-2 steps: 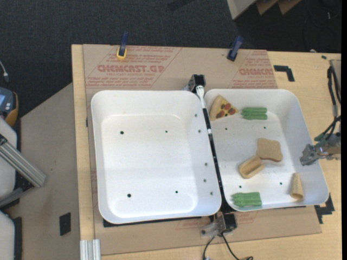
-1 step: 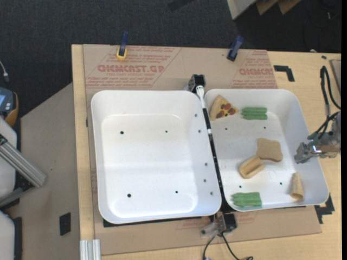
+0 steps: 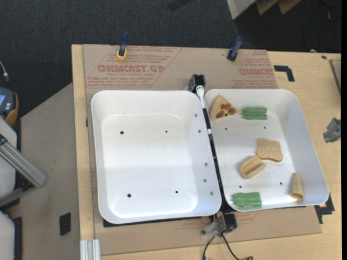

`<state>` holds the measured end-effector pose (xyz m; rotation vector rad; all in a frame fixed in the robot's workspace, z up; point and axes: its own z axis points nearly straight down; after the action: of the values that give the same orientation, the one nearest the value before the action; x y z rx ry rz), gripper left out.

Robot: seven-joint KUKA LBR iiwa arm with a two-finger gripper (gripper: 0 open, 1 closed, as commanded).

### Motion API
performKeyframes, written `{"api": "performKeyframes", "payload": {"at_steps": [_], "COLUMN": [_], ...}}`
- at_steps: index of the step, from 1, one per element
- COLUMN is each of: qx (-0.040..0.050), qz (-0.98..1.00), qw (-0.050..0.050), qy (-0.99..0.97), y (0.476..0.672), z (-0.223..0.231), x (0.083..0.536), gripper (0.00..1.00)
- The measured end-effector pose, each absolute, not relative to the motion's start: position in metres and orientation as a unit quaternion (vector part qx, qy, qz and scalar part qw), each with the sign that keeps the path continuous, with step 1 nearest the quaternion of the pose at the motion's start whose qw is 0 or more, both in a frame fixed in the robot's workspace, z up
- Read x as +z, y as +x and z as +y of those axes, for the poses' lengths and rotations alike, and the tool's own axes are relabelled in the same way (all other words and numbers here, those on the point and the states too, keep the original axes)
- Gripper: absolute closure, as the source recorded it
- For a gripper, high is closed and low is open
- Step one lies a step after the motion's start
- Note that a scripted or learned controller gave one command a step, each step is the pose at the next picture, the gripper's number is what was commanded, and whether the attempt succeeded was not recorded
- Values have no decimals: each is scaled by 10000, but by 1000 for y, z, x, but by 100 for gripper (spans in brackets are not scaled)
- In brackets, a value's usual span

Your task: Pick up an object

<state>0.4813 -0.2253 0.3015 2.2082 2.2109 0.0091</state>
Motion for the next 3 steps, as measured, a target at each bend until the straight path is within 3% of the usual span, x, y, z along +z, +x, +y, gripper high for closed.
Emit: {"api": "performKeyframes", "payload": {"at_steps": [1, 2, 3], "qx": [-14, -11, 0], "qz": [7067, 7068, 7076], "qw": [-36, -33, 9], "qy": [7075, 7074, 7066], "y": [478, 478, 502], "z": [-223, -223, -224], "x": [215, 164, 147], "gripper": [0, 0, 0]}}
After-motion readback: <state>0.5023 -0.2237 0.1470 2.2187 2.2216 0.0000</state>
